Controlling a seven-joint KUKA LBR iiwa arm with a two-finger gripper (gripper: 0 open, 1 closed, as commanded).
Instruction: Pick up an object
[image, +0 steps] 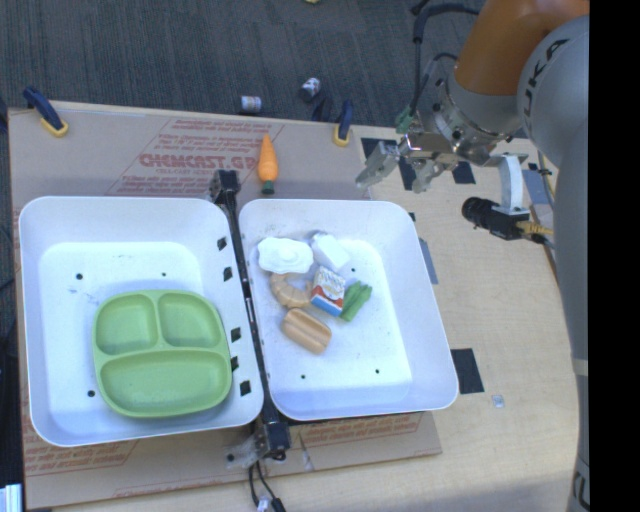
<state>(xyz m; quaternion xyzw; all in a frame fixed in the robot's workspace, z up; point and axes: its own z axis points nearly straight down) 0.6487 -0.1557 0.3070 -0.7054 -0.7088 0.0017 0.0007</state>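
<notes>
Two bins: side by side on desk (480, 300).
Objects: small toy-food pile (310, 285) in right bin (395, 345); none lifted.
End effector (400, 172): above right bin's far rim, fingers spread, empty.
Left: descend, grasp, lift.

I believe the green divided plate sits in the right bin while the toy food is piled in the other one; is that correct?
Not quite. The camera view shows the green divided plate in the left bin; the toy food is piled in the right bin.
</notes>
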